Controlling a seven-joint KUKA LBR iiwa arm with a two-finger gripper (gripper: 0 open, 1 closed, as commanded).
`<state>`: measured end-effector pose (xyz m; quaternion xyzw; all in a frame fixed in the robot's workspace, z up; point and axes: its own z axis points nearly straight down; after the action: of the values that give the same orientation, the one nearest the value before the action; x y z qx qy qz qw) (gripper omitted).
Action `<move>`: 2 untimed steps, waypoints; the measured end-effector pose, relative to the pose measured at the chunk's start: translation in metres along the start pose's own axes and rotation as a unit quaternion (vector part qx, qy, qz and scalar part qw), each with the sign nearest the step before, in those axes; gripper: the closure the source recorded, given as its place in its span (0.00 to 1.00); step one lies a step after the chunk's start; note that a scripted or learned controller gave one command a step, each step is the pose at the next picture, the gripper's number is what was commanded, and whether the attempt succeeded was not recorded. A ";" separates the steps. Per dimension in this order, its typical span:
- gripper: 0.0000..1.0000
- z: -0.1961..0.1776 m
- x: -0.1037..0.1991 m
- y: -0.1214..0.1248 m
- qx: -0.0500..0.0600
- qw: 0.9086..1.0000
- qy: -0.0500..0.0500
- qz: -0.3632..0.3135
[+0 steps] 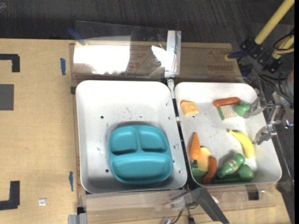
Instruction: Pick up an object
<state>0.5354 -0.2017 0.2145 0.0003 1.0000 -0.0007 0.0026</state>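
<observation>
White right bin [219,94] — toys crowd near edge, centre open.

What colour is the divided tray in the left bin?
Teal blue. The divided tray shows clearly in the camera view.

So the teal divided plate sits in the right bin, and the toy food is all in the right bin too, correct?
Not quite. The camera view shows the teal plate in the left bin, not the right. The rest holds: the toy food, such as the banana and the carrot, is all in the right bin.
</observation>
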 end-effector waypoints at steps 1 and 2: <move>0.00 0.116 -0.006 -0.016 -0.001 1.000 0.005 0.018; 0.00 0.125 0.053 0.009 0.001 0.999 -0.003 0.045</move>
<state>0.4829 -0.1925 0.0895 0.0457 0.9989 -0.0017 0.0057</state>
